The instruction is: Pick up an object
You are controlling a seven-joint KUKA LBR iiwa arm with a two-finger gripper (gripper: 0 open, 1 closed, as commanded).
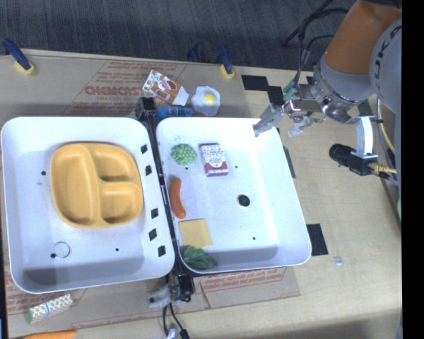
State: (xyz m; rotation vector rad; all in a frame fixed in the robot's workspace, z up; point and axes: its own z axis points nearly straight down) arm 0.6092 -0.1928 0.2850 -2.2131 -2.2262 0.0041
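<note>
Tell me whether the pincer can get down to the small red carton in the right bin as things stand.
Probably yes. The red carton lies flat and uncovered in the right bin, apart from the green ball, and the pincer hangs by the bin's far right corner.
</note>
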